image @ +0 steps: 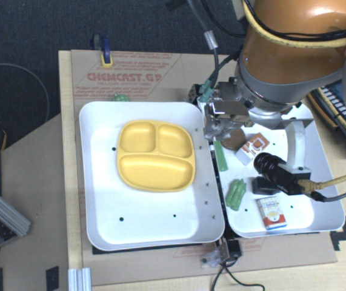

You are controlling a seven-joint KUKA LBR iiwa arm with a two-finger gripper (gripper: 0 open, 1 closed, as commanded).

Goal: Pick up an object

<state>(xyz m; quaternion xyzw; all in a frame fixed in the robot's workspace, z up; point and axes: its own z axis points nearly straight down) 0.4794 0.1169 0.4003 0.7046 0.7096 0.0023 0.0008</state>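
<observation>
Here the arm (300, 35) hides much of the right bin (318, 223); whether the fingers are spread is unclear.

a single fixed camera sits above the bench (69, 162) and looks down at a slant. it takes in both white bins side by side, the left bin (97, 180) whole and the right bin (318, 214) partly covered by the arm (300, 35), which enters large and close from the upper right, nearer the lens than the bins.
</observation>
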